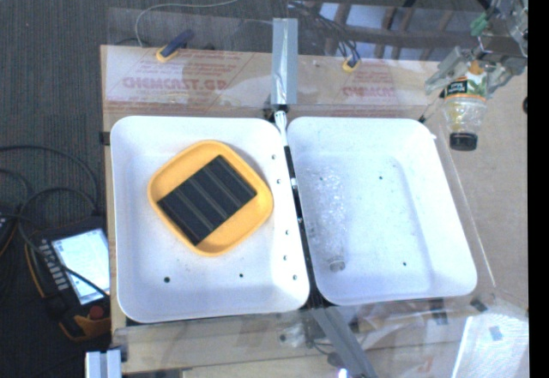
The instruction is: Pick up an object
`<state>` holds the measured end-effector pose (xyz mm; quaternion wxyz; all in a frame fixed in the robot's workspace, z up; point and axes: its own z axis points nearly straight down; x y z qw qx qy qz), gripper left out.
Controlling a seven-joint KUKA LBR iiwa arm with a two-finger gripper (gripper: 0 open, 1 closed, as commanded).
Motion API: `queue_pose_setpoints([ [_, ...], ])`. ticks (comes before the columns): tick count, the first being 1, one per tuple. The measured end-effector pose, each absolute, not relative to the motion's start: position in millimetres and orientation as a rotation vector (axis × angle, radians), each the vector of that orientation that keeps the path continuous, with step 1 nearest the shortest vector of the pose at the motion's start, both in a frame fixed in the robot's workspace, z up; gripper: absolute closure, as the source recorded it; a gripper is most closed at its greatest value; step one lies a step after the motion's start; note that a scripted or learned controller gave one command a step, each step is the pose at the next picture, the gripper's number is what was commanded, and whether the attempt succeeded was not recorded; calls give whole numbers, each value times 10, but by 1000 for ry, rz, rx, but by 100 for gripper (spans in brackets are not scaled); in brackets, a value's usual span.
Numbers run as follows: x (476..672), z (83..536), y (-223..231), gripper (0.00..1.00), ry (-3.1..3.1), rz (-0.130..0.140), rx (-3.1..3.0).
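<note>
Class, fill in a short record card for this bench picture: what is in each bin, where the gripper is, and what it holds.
Left bin: yellow dish with a dark ribbed top, lying flat.
Right bin: white floor with faint specks.
Gripper: at the upper right, beyond the right bin's far corner.
Held item: clear bottle with a dark cap, cap downward, between the fingers.

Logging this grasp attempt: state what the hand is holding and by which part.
The hand holds a small clear bottle with a dark cap, gripped at its upper end. The bottle hangs cap-down, beyond the right bin's far right corner.
</note>
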<state>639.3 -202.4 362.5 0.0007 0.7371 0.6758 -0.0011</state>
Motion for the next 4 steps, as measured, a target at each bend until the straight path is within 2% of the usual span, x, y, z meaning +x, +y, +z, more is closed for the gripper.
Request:
queue_pose_setpoints([
  [1,6153,2327,-1598,0,2124,-5,2318],
  [2,6335,1171,-2022,0,2426,-4,1999],
  [3,6205,918,-2131,0,2485,10,1910],
  [4,6211,1007,-2120,100,2485,15,1910],
])
